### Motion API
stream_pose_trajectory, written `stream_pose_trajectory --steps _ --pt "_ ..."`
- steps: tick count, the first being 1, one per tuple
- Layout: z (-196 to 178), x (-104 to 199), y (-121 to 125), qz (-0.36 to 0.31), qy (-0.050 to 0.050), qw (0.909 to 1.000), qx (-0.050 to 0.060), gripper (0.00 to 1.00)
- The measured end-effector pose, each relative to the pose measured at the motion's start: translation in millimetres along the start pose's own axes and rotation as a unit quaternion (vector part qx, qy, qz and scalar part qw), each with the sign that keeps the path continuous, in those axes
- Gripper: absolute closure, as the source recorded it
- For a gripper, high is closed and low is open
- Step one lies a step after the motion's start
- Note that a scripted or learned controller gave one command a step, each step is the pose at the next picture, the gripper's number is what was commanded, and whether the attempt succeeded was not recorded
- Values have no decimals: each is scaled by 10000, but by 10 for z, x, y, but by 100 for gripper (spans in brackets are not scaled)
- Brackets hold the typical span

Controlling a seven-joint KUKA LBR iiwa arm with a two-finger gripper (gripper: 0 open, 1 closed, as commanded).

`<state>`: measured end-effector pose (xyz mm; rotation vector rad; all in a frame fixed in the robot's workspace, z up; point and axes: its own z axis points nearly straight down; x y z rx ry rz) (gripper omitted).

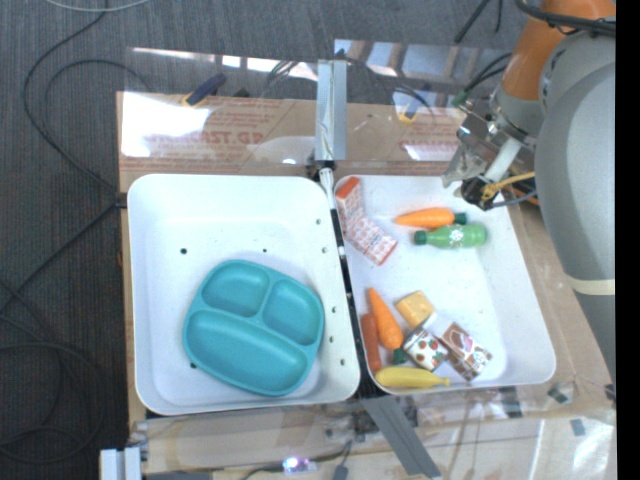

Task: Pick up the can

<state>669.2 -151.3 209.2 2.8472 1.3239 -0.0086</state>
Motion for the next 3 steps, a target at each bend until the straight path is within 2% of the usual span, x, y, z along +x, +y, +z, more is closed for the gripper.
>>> stream_pose_trajectory --steps 1,2,3 --pt "986 22 -415 1218 38 9925 -38 100" --pt "553 -198 -19 1257 4 9921 11 100" --pt "1203 -560 -615 2419 52 9703 -22 100"
